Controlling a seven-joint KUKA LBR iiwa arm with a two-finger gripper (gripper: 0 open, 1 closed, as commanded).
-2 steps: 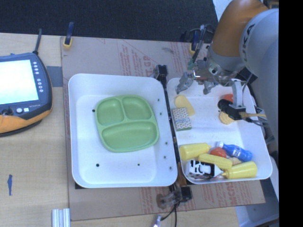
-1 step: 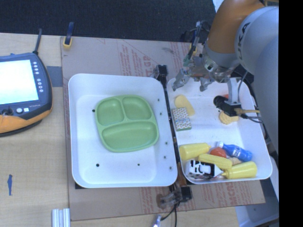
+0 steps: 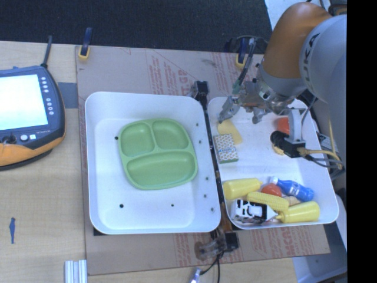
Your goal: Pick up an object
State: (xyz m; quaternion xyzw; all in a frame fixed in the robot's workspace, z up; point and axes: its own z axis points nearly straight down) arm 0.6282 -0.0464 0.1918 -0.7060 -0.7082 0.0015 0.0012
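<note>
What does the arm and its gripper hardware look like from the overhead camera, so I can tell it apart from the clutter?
The arm is bulky, rounded and grey, with a broad orange band above the wrist. Below that sits a grey metal wrist section carrying the gripper, whose slim metallic fingers look thin beside the arm. Dark cables run alongside, with a black and orange fitting nearby.

Grey rounded arm (image 3: 330, 46), broad orange band (image 3: 291, 37) above the wrist, dark cables (image 3: 250, 46) alongside, slim metallic gripper (image 3: 241, 111)

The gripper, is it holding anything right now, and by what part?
Nothing is held: the gripper hangs open over the right bin, above a pale yellow block.
</note>
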